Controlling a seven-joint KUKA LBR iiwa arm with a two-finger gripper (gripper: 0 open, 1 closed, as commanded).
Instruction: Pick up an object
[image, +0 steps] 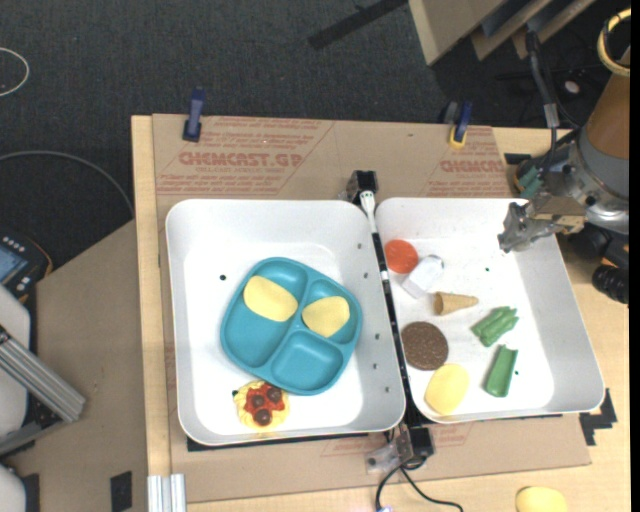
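Hovering over the right bin (560, 290), the gripper (516, 232) grasps nothing I can tell; next, descend onto the cone (455, 302).

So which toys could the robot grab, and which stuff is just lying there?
Could grab, right bin: orange disc, cone, brown cookie, yellow piece, two green pieces.
Just lying about: blue clamps, cables, bench.
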